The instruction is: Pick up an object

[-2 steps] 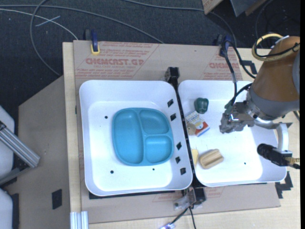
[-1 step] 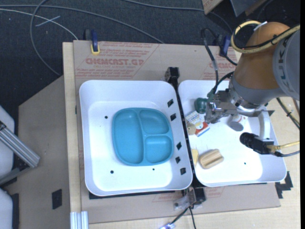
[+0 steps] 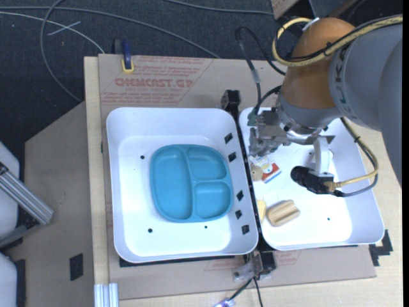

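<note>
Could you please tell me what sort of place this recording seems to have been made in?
Most likely a robotics lab test bench: a grey robot arm with an orange band reaches over shallow white plastic bins set on a printed brown cardboard sheet, and loose thin cables trail across the dark floor.

Tray (image 3: 190,183) in left bin (image 3: 121,171); in right bin (image 3: 345,229), block (image 3: 282,212) near front-left corner, packet (image 3: 268,171) (perhaps card) just behind it.

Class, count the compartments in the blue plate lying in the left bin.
3. In the blue plate, one long compartment runs down the view's left side; two smaller ones sit on the right, one toward the back, one toward the front. None is hidden.
</note>
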You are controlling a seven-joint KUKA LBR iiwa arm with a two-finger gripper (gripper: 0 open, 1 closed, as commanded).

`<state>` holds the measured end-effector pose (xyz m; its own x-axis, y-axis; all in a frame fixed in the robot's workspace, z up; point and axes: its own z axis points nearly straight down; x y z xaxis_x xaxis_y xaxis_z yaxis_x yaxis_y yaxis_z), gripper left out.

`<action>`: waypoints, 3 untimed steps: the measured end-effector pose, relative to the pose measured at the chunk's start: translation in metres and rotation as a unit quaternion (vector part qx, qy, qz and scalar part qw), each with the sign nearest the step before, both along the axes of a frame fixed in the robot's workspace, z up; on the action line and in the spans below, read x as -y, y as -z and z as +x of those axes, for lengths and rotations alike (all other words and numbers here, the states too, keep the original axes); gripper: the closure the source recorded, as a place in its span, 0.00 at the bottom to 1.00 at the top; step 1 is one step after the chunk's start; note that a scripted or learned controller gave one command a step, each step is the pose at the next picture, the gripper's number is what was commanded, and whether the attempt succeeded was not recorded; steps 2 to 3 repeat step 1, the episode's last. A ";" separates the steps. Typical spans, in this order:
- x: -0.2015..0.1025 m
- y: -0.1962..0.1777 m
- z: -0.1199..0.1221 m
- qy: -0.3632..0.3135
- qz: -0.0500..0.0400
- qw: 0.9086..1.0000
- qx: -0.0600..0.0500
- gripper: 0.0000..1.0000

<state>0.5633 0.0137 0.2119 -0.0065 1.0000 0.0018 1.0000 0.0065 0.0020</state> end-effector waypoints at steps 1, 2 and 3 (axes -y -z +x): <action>-0.044 0.005 0.020 0.001 0.000 1.000 0.000 1.00; -0.044 0.005 0.020 0.001 0.000 1.000 0.000 1.00; -0.044 0.005 0.020 0.001 0.000 1.000 0.000 1.00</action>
